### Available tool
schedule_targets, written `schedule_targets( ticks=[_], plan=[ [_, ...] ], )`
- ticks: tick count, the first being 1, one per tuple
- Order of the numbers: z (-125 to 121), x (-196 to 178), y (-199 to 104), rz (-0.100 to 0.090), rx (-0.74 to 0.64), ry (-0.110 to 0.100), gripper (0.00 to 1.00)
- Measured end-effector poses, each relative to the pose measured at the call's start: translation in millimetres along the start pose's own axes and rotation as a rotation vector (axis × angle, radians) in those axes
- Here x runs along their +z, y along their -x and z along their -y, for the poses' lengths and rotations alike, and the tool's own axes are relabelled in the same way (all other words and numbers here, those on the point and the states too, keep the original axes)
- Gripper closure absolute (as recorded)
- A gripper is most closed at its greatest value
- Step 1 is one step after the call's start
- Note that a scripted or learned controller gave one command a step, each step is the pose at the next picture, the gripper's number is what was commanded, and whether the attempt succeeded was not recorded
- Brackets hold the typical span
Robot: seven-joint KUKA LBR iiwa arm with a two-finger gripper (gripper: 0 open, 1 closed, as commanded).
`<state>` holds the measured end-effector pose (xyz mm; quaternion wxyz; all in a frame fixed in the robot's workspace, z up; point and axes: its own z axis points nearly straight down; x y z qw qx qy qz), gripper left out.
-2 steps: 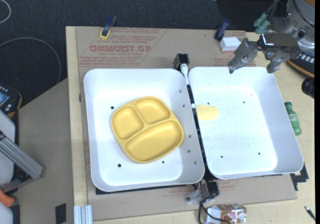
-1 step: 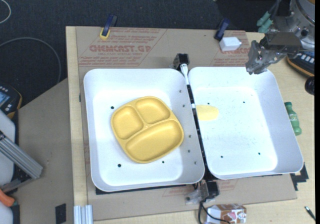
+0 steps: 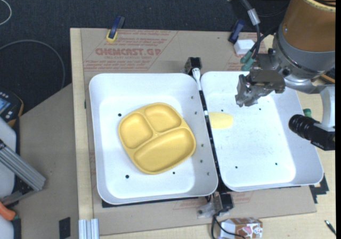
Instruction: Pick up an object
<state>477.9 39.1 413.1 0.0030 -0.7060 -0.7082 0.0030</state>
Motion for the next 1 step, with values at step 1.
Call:
schedule_targets(
  ticks=[1],
  plan=[
    [-1.5,16.2,2.2,0.000,0.004,0.005,1.00]
  ],
)
